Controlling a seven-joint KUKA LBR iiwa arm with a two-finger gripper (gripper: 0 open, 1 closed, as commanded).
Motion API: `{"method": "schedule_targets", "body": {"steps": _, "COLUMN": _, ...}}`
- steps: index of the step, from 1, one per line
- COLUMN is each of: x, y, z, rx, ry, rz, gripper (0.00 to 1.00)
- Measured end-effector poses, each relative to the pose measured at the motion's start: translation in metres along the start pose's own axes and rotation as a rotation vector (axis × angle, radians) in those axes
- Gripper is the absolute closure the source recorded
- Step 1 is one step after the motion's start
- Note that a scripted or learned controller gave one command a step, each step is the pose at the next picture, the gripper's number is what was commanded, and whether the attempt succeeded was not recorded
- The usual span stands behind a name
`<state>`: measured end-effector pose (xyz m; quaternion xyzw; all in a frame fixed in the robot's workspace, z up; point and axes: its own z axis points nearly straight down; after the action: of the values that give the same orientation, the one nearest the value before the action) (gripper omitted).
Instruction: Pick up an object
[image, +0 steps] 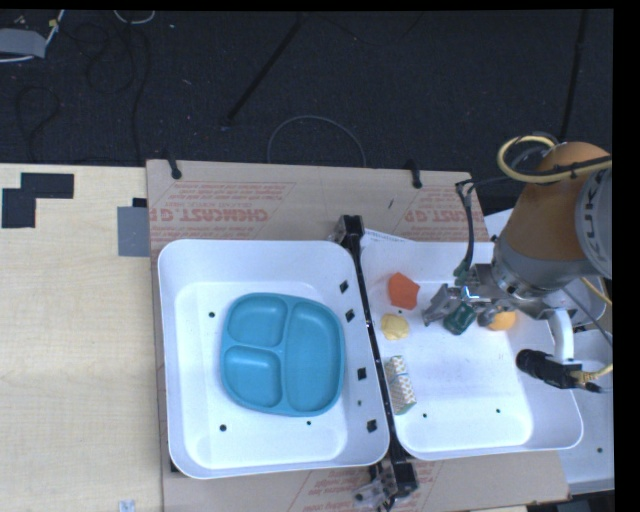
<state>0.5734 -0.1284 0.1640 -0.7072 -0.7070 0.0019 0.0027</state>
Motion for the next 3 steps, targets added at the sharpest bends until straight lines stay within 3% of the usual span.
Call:
{"method": "schedule_targets", "body": {"steps": 1, "x": 0.008, "y": 0.001, "z": 0.061, "rx": 0.003, "ry": 0.001, "rz": 0.001, "gripper": 0.00}}
{"method": "schedule_targets", "body": {"steps": 2, "x": 0.006, "y": 0.002, "z": 0.047, "rx": 0.000, "ry": 0.000, "rz": 0.008, "gripper": 1.00}}
{"method": "schedule_targets", "body": {"steps": 3, "x": 0.013, "y": -0.004, "z": -0.005, "rx": -0.008, "ry": -0.001, "rz": -0.001, "gripper": 1.00}}
